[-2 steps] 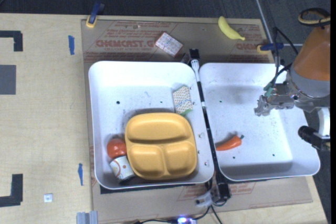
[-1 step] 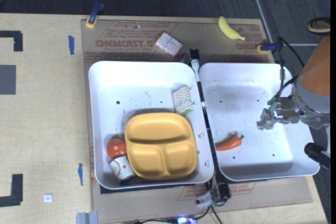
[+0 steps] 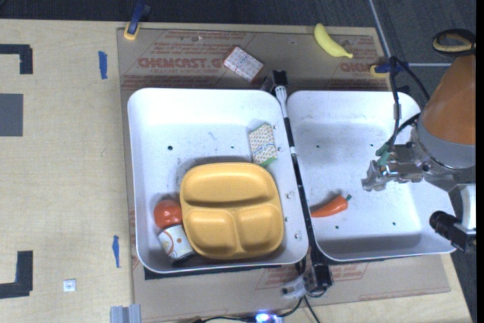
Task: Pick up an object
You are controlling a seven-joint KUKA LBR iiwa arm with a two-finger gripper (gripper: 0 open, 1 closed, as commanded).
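**Carrot waits in the right bin**

Carrot, small, orange, plastic, with a green top (image 3: pixel 330 206), lies flat on the floor of the right white bin (image 3: pixel 340 125). The metal claw (image 3: pixel 376 179) hangs just above and to its right, probably lining up for a grab. I cannot tell whether the claw is released or clenched.

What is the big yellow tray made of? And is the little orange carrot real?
The yellow tray looks like smooth moulded plastic: even colour, rounded edges, soft shine, three pressed-in compartments. The orange carrot in the right bin is probably a plastic toy, since its skin is very bright and glossy with a tidy green tip, though the picture is too small to be sure.
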